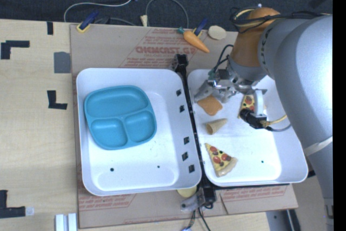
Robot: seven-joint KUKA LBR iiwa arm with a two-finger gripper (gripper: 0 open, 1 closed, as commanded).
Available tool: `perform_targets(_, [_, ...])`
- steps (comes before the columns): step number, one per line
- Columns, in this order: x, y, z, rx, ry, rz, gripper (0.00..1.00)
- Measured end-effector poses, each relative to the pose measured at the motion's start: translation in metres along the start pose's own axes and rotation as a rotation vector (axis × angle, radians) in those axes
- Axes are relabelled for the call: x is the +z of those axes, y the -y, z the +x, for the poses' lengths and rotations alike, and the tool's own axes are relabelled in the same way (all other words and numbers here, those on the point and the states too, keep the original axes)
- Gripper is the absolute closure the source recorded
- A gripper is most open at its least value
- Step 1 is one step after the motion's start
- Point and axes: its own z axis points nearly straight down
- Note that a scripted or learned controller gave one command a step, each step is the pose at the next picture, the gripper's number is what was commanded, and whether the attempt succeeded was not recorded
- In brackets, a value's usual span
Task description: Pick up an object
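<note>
My gripper point(215, 91) is low over the back left part of the right bin point(281, 167), reaching in from the right. Directly below it in the view lies a brown toast-like piece point(210, 107), touching or nearly touching the gripper's tip; I cannot tell whether it is gripped. A tan cone point(216, 126) lies just in front of the toast. A pizza slice point(220, 159) rests near the bin's front left. A second small pizza-like piece point(248, 101) is partly hidden beside the wrist.
The left bin point(135, 176) holds a blue divided plate point(120, 116). Behind the bins on the cardboard lie an orange carrot point(195, 41) and a beige piece point(217, 32). A black divider point(186, 116) runs between the bins. A cable loops beside the wrist.
</note>
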Motion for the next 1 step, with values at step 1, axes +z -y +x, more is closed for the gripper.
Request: perform_targets(1, [-0.0130,-0.0023,-0.0004,-0.001,0.002,-0.008,1.00])
